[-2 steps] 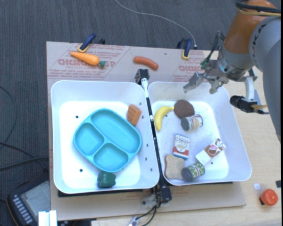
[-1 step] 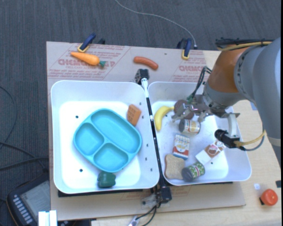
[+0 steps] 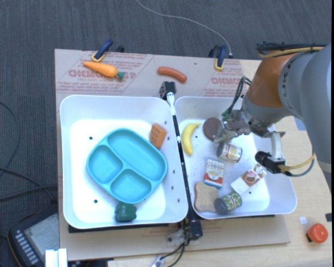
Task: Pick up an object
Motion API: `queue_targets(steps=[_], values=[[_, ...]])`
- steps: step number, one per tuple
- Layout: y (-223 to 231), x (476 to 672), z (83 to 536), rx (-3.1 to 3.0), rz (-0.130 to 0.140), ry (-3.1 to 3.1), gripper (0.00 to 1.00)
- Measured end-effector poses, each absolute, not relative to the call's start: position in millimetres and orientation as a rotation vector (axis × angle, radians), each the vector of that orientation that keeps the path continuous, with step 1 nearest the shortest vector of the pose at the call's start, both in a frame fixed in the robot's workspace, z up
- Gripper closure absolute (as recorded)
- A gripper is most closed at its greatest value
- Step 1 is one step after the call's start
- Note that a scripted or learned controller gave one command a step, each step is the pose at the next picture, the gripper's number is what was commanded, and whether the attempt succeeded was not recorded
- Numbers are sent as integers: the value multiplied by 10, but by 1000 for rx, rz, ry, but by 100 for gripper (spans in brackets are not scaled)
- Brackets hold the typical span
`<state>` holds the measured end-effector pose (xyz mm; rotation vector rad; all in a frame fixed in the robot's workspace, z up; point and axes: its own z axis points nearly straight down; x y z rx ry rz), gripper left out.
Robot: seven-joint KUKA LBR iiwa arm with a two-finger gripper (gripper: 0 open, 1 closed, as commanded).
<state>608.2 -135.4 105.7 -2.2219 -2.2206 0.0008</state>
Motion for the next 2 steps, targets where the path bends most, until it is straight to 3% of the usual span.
queue_targets(steps=[1,2], values=[[-1353,6082,1055,-2222,1,-2221,0],[-1356,6083,1156,-2222,1,-2220,100]])
